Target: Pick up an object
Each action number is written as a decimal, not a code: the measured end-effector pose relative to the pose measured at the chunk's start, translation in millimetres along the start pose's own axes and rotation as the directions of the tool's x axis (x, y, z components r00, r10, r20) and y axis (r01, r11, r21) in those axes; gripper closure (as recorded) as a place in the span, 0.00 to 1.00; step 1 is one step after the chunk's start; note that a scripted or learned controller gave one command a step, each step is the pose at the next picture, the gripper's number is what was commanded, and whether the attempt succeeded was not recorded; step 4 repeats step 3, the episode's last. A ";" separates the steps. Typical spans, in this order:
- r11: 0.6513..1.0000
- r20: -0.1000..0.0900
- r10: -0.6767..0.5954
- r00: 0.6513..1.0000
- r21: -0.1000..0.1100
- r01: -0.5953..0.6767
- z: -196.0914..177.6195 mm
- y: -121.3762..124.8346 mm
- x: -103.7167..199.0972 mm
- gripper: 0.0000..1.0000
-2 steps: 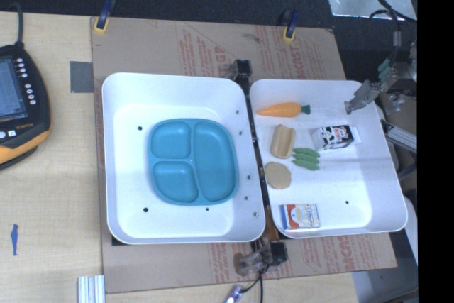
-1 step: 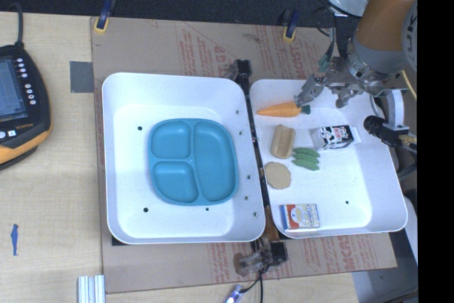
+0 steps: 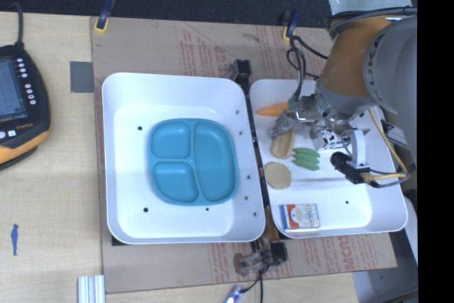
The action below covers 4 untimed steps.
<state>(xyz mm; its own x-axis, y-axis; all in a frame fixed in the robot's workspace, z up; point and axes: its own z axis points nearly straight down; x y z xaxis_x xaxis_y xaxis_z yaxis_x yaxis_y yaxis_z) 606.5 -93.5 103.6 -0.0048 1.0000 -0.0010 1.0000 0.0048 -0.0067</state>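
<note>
Look to the right of the frame: your pincer (image 3: 289,125) hangs low inside the right bin (image 3: 369,213), just over the tan block (image 3: 282,145), likely because that piece is the chosen pick. Whether it is open or closed, you cannot tell. The carrot (image 3: 272,110), green pods (image 3: 306,157), round cookie (image 3: 277,175) and small carton (image 3: 300,215) lie loose nearby. The blue divided plate (image 3: 192,160) sits centred in the left bin (image 3: 120,216), untouched.
</note>
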 end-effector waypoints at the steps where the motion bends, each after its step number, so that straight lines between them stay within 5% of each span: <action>1: 1.000 0.000 0.000 1.000 -0.002 0.000 11.8 5.2 -2.5 0.00; 2: 1.000 0.001 0.000 1.000 0.000 0.000 1.6 5.1 -3.4 1.00; 3: 1.000 0.000 -0.002 1.000 -0.004 0.002 -88.5 -40.9 53.8 1.00; 4: 1.000 0.000 -0.002 1.000 -0.004 0.002 -88.5 -40.9 53.8 1.00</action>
